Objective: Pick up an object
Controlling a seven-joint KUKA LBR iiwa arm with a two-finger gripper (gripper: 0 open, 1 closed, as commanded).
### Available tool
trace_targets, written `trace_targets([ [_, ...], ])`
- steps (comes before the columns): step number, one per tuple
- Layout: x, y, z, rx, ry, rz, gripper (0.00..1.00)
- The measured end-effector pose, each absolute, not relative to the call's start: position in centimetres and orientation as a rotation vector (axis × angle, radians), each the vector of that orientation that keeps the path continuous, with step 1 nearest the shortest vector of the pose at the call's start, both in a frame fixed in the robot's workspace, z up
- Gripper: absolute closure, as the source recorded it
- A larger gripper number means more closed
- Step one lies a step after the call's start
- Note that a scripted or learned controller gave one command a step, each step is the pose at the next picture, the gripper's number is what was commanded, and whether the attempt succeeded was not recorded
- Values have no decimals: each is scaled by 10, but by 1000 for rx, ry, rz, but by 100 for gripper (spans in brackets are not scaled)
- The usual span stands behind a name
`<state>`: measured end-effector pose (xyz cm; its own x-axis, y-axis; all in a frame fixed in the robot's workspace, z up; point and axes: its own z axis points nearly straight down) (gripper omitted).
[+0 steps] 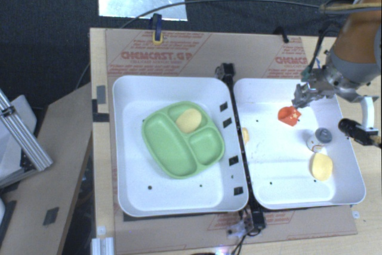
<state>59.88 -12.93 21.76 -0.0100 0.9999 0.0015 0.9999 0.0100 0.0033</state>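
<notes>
Camera view: we see the red object on the floor of the right bin, toward its two o'clock corner. The gripper hangs just above it at one o'clock, and we cannot tell its state. We judge nothing is lifted yet; grasping and raising remain.
</notes>
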Motion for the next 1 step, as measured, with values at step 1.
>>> trace_targets([
  [1,594,-77,212,2211,2233,3,100],
])
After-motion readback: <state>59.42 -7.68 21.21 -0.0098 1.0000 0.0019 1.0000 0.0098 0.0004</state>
